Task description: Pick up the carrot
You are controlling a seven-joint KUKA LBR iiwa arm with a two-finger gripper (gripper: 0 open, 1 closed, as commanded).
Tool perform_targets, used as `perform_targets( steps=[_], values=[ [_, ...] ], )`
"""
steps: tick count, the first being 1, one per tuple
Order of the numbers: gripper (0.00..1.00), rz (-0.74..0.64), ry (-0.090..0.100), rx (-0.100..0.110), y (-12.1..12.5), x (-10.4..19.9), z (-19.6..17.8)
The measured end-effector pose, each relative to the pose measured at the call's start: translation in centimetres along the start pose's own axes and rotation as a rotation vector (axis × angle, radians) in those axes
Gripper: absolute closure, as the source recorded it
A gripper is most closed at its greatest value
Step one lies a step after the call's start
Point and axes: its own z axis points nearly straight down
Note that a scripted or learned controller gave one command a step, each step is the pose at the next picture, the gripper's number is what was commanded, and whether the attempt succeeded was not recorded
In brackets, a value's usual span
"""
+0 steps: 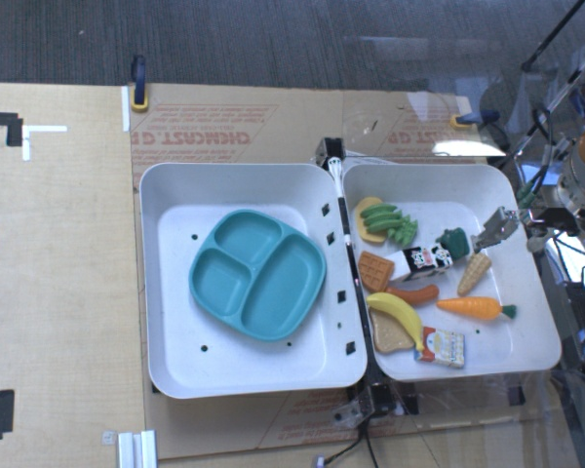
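arm (577,178) cut off at right edge, hand (499,228) fingers too small to tell

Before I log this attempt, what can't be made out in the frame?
- End effector, camera view: too small and blurred to tell how it stands relative to the carrot below it.
- Arm, camera view: cut off by the right edge beyond the wrist.
- Small carton, camera view: print too small to read.
- Bread slice, camera view: partly covered by the banana.

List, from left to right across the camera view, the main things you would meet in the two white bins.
Teal divided plate → waffle → banana → black-and-white milk carton → carrot → gripper, above the right bin's far right side.
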Motion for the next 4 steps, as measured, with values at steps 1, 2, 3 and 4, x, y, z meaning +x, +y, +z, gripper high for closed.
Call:
perform_targets(
  steps=[1,2,3,4],
  values=[
    [0.00,0.083,0.016,0.004,-1.2,-4.8,16.2],
    [0.00,-0.222,0.001,-0.004,-3.9,-2.9,16.6],
    [1.00,-0.216,0.000,-0.008,-3.7,-3.0,15.6],
    [0.00,-0.217,0.000,-0.008,-3.7,-3.0,15.6]
  ],
)
